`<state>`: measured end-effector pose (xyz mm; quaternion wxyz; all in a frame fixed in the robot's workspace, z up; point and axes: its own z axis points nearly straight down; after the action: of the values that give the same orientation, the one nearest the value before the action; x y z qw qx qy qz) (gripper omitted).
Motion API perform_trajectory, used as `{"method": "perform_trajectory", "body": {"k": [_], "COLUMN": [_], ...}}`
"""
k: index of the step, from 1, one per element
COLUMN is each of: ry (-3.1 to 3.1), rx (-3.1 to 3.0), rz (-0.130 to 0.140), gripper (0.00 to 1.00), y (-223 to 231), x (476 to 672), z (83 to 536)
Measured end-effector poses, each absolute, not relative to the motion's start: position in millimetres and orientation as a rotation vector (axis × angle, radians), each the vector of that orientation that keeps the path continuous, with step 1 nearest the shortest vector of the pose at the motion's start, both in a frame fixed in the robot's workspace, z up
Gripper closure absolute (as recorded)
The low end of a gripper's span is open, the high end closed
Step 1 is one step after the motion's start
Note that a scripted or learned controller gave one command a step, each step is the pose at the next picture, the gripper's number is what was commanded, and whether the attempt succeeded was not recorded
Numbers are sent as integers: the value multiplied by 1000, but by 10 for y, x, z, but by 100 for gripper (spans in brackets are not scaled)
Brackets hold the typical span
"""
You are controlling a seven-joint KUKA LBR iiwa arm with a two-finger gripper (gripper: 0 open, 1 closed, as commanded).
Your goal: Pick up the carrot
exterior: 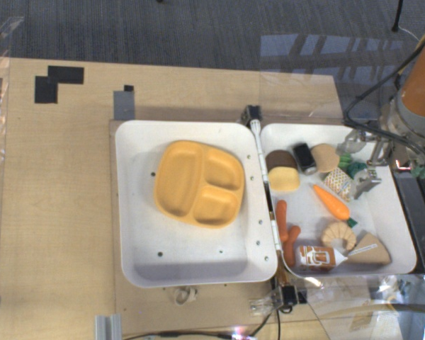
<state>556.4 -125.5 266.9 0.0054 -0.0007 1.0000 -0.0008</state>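
The carrot (331, 201) is orange with a small green top and lies slantwise in the middle of the right bin (400, 211). My gripper (361, 163) hangs over the bin's far right part, just up and right of the carrot's thick end. Its two grey fingers (370, 178) stand open and apart from the carrot, and nothing is gripped between them. The nearer fingertip is a short way from the carrot's upper end.
Around the carrot lie a patterned wrapper (338, 183), a green item (348, 166), a tan cylinder (326, 157), a black object (304, 157), a brown bun (281, 159), a yellow piece (284, 180), sausages (282, 214), a croissant (338, 235) and a wedge (372, 250). The left bin holds a yellow divided plate (198, 183).
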Motion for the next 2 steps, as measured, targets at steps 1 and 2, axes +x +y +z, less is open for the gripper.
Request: {"method": "perform_trajectory", "body": {"k": [1,2], "ry": [3120,3089], "rx": [333,461], "rz": [2,0], "gripper": [0,0], "y": [-1243,-1531], "x": [5646,5732], "z": [1606,901]}}
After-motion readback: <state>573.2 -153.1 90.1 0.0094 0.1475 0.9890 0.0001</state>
